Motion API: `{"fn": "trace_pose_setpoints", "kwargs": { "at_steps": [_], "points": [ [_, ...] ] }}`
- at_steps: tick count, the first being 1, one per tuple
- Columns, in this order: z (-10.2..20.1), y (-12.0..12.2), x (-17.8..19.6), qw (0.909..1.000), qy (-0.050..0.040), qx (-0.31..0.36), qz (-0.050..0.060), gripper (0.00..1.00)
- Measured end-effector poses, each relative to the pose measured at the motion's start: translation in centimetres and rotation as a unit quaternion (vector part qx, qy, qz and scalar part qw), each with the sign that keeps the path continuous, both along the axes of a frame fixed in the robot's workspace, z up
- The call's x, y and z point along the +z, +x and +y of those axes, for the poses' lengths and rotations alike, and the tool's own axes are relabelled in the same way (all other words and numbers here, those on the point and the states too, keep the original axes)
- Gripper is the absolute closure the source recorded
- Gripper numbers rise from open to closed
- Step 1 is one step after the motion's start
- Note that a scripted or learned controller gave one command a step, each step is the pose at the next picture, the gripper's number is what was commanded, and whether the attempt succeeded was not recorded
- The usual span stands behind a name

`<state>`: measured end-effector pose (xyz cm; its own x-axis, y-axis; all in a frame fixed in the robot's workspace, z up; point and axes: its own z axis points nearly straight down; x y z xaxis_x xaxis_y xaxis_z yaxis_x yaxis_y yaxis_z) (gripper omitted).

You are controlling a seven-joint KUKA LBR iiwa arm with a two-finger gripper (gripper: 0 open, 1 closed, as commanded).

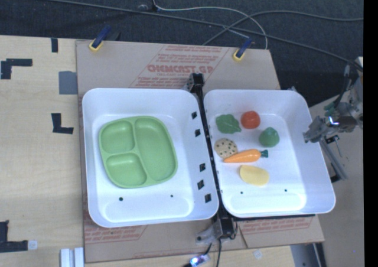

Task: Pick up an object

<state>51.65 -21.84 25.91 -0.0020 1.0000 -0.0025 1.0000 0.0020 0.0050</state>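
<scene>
- Bins: two shallow white bins sit side by side on a cardboard sheet (177, 65) laid over the bench (35, 142); the left bin (94, 201) and the right bin (307, 198) touch along a dark centre seam.
- Left bin: it holds a green divided plate (137, 151) with three compartments, lying flat in the bin's middle, a little toward its left wall.
- Right bin: six small toy foods are grouped in the half nearer the centre seam.
- A dark green leafy piece (227, 123) lies toward the bin's far edge, with a red tomato (250, 119) just beside it on the side of the right wall.
- A green rounded piece (269, 137) lies nearest the right wall of the group, apart from the wall itself.
- A speckled cookie (225, 147) lies close to the seam; an orange carrot (245, 155) lies lengthwise just below it, touching or nearly touching it.
- A yellow piece (254, 175) lies nearest the bin's near edge, just under the carrot.
- Gripper (322, 132): it is outside the right bin, just past that bin's right wall near the bench's right edge, well apart from all the toy foods.
- Whether the fingers are open or closed cannot be told; they are small and blurred against the dark background. Nothing is seen between them.
- Two yellow and blue clamps (99, 38) pin the cardboard at the bench's far edge.
</scene>
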Motion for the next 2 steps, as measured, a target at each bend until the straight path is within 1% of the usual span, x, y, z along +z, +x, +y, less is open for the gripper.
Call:
{"fn": "trace_pose_setpoints", "kwargs": {
  "at_steps": [1,2],
  "points": [
    [5.2,1.9,-1.6,1.0,0.0019,0.002,0.003,1.0],
    [11.3,2.9,-2.0,1.0,0.0018,0.003,0.003,1.0]
  ]
}}
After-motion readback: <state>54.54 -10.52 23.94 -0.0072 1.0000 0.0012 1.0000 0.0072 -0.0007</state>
